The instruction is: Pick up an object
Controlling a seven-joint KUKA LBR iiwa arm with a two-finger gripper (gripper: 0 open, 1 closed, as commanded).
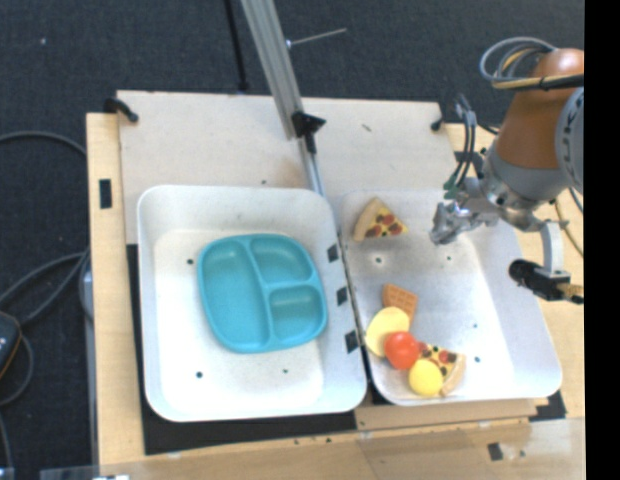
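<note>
My gripper (445,226) hangs over the upper right part of the right bin (510,338), with nothing seen between its fingers. A pizza slice (377,221) lies to its left near the bin's top left corner. Lower in the bin lie a small cracker (399,299), a pale yellow disc (386,330), a red tomato (401,349), a yellow lemon (425,377) and a second pizza slice (447,361), clustered at the bottom left.
The left bin (170,268) holds a turquoise divided plate (262,291). A metal pole (280,68) slants down to the bins' top edge. The arm's orange band (535,118) and cables sit at the right.
</note>
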